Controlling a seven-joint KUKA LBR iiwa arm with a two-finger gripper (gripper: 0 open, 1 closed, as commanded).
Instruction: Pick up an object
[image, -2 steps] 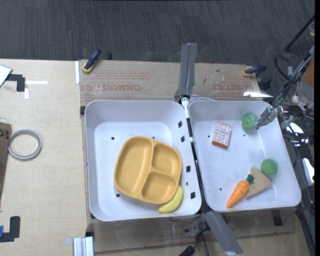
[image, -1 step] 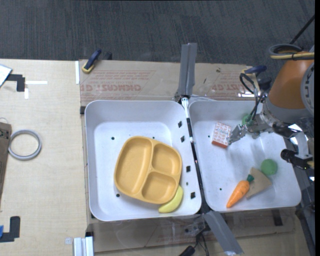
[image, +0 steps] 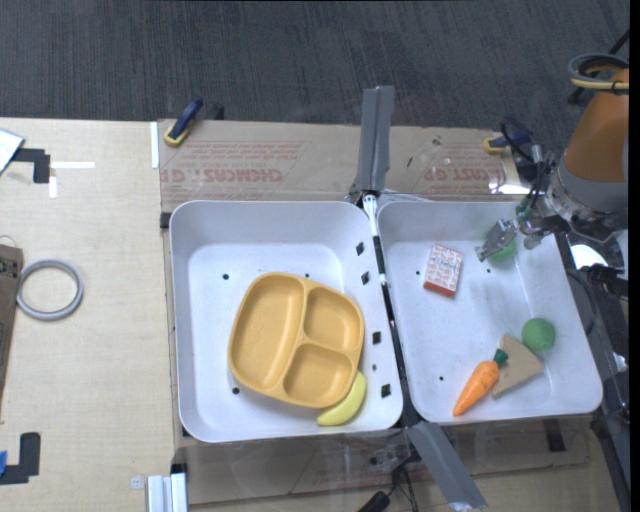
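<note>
The right bin (image: 420, 350) holds a small red and white box (image: 443, 270), a green ball (image: 538, 333), an orange carrot (image: 476, 387) and a tan wedge block (image: 520, 368). The carrot and the wedge touch near the front right corner. My gripper (image: 498, 243) hangs over the bin's far right part, to the right of the box and well behind the ball. A greenish patch shows at its tip, too small to make out.
The left bin (image: 200, 330) holds a yellow divided plate (image: 296, 340) with a banana (image: 343, 405) at its front right edge. A roll of tape (image: 46, 289) lies on the bench at far left. A grey divider (image: 376, 140) stands between the bins.
</note>
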